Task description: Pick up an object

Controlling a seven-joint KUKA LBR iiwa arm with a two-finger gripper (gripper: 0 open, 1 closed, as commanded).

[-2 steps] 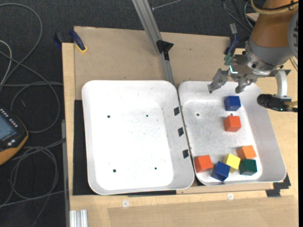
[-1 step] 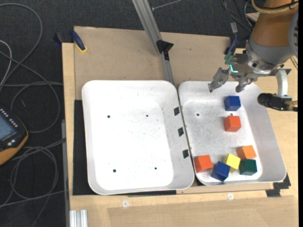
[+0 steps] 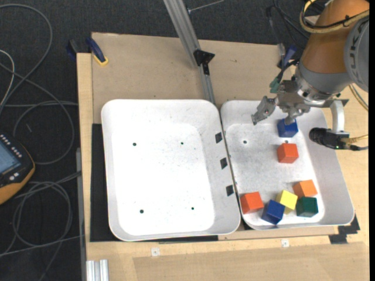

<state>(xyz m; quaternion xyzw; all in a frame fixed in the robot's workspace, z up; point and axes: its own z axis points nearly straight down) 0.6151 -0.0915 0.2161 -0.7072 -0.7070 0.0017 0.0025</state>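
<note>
My gripper (image 3: 275, 113) hangs over the far end of the right bin (image 3: 255, 163), its two fingers spread apart and nothing between them. A blue cube (image 3: 287, 127) lies just below and beside the right finger (image 3: 291, 112); I cannot tell if they touch. A red-orange cube (image 3: 287, 153) sits a little nearer in the same bin. Along the bin's near edge cluster an orange cube (image 3: 252, 201), a second blue cube (image 3: 273, 211), a yellow cube (image 3: 288, 199), another orange cube (image 3: 304, 188) and a green cube (image 3: 307, 206).
The left bin (image 3: 111, 157) stands beside the right one, with small black clips (image 3: 223, 163) along the shared edge. A slanted metal rail (image 3: 187, 34) rises behind the bins. Cables and a handheld unit (image 3: 12, 165) lie on the floor at left.
</note>
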